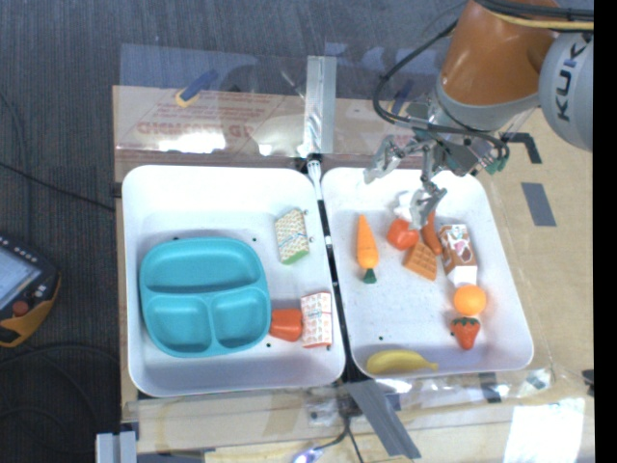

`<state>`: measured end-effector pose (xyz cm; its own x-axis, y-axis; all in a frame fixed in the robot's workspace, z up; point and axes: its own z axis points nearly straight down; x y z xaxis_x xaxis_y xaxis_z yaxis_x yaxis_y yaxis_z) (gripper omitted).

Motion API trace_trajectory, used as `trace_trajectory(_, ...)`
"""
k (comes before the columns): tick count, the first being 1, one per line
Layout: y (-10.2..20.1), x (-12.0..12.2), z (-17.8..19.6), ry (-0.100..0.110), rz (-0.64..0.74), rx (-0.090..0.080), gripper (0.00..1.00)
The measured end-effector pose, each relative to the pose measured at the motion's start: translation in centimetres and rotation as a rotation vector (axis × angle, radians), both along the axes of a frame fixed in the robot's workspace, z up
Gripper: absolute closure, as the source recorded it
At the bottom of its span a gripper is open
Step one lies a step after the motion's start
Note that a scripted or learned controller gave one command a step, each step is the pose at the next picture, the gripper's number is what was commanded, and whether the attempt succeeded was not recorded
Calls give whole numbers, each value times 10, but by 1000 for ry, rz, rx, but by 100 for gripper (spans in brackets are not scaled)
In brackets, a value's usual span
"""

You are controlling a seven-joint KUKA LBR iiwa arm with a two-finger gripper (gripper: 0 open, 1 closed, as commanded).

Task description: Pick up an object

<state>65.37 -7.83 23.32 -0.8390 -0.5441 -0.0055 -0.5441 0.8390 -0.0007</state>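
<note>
My gripper (403,186) hangs over the far part of the right bin (506,287), open, with nothing between its fingers. One fingertip (425,204) is just above a red tomato (402,234); the other fingertip (378,168) is near the bin's far rim. Around the tomato lie an orange carrot (365,243), a tan waffle piece (421,259) and a small red-and-white carton (457,248). Closer to the front are an orange (469,300), a strawberry (466,332) and a banana (399,361).
The left bin (145,201) holds a teal divided plate (204,294), a speckled green-and-cream block (291,235), a red-orange piece (286,324) and a patterned carton (317,318). A metal divider post (318,104) rises behind the two bins.
</note>
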Motion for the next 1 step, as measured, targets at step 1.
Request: trace_trajectory(1, -24, -28, -115, 3, -147, 0, 0)
